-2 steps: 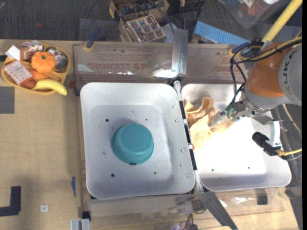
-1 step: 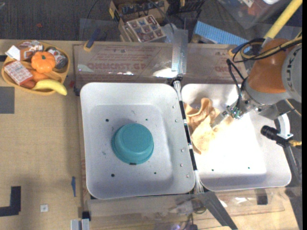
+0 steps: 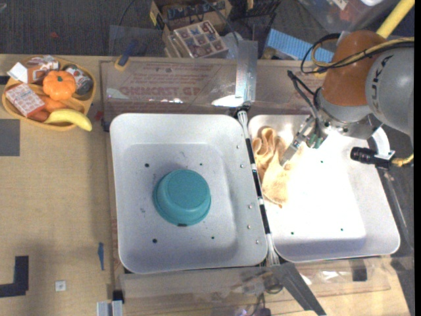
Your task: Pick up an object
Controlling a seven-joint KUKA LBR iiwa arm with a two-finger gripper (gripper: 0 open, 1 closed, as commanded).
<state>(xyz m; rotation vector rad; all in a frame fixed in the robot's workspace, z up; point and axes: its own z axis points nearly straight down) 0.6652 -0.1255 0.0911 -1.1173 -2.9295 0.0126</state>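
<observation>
Arm is in over the right bin (image 3: 342, 236), gripper (image 3: 294, 149) low at the bin's upper left, tip right at the cloth (image 3: 271, 170). The tan cloth lies crumpled along the right bin's left wall, next to the divider. Can't tell from this angle whether the gripper is released or clenched, and nothing is visibly held.

Step in hand, as I read it: approach/descent onto the cloth, grasp not confirmed. Next move needs the tip down into a raised fold, a close on fabric rather than on the bin floor, then a straight lift. Risks: pinching only a thin edge that slips out, or scraping the wall.

Counts:
- bins: 2, left bin (image 3: 131, 242) and right bin
- teal bowl (image 3: 183, 197): 1, upside down, middle of left bin
- cloth: 1
- basket (image 3: 13, 104) of toy food: 1, off on the bench at far left
</observation>
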